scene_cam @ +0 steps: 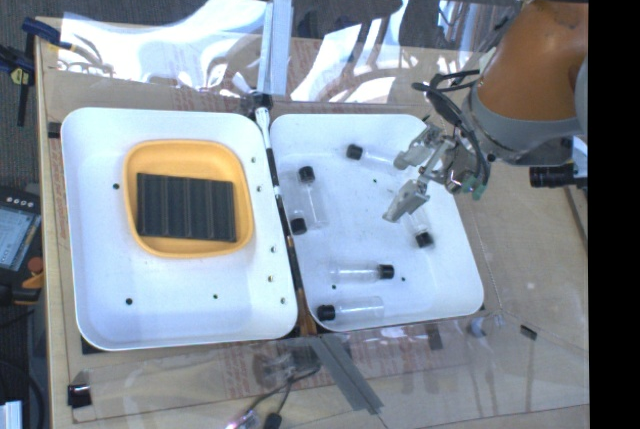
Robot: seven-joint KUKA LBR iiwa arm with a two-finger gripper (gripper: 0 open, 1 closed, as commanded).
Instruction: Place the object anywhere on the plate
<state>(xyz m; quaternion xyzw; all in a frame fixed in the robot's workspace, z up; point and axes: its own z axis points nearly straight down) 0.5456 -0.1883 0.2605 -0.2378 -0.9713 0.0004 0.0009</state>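
Vials, clear with black caps, lie scattered in the right bin (455,287), none between the gripper's fingers. Landmark for all positions: the yellow plate (188,197).

Plate sits in the left bin (90,297), rounded-square, with a dark ribbed insert (187,207) in its centre. Nothing rests on it.

Right of the plate, just past the seam between the bins: one vial (311,197) lying roughly lengthwise, cap at its far end, and a loose black cap (297,225) close below it. Farther right and higher, a vial with its cap (354,153) toward the plate. Lower right of the plate, a vial (362,272) lying crosswise with its cap on the side away from the plate; below that another vial (352,312) near the bin's front wall, cap toward the plate. A small black cap (423,239) lies farthest right.

Gripper (413,179) hangs over the right bin, well apart from the plate, tilted, fingers pointing toward the plate side. Jaws spread, a gap between the two metal fingers (404,203), nothing pinched. Orange band (530,57) and grey wrist enter from the far right.
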